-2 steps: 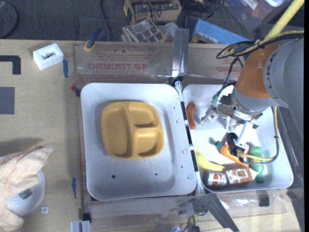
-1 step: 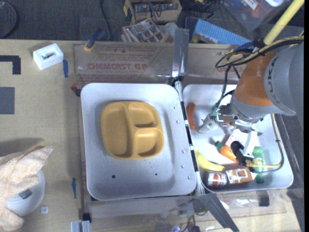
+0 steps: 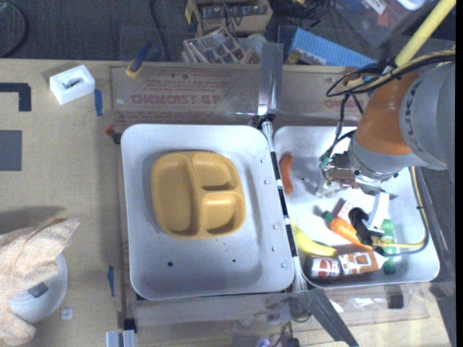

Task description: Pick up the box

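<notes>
Box (image 3: 72, 84), small, white, lying far left on counter (image 3: 72, 165), well apart from claw (image 3: 334, 183). Claw down in right bin (image 3: 307, 147), grip impossible to tell; carrot (image 3: 341, 227) just nearer, then banana (image 3: 312, 244), bottle (image 3: 349, 264).

Probably a robotics lab; robot arm (image 3: 414, 114) over white bins (image 3: 202, 270); trailing cables (image 3: 340, 87).

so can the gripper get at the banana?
Probably yes: nothing lies on the banana, and the gripper hangs over the right bin. Tight, though: carrot and wall close beside it.
</notes>
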Robot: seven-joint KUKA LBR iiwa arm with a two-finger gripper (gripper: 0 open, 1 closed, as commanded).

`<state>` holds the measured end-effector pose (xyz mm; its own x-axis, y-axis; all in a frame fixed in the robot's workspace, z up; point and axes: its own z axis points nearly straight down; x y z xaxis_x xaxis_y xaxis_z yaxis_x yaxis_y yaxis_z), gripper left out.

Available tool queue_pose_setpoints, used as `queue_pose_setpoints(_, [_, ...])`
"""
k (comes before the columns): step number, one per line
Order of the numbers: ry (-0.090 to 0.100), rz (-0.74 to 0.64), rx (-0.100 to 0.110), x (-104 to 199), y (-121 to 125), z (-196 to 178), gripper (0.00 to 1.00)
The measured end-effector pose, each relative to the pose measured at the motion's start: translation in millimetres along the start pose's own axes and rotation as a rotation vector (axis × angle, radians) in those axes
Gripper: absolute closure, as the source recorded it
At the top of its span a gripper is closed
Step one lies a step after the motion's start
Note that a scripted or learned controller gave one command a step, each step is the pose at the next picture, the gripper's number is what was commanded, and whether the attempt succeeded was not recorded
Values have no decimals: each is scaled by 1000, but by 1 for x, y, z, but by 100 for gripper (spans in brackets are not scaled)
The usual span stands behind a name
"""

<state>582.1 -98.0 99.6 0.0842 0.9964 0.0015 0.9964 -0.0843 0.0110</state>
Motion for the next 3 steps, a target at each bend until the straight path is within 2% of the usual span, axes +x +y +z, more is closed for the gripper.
queue_pose_setpoints(1, [0,0,0,0,0,0,0])
queue_pose_setpoints(2, [0,162,7,3,-12,11,0])
queue_pose_setpoints(3, [-3,-155,5,4,56,13,0])
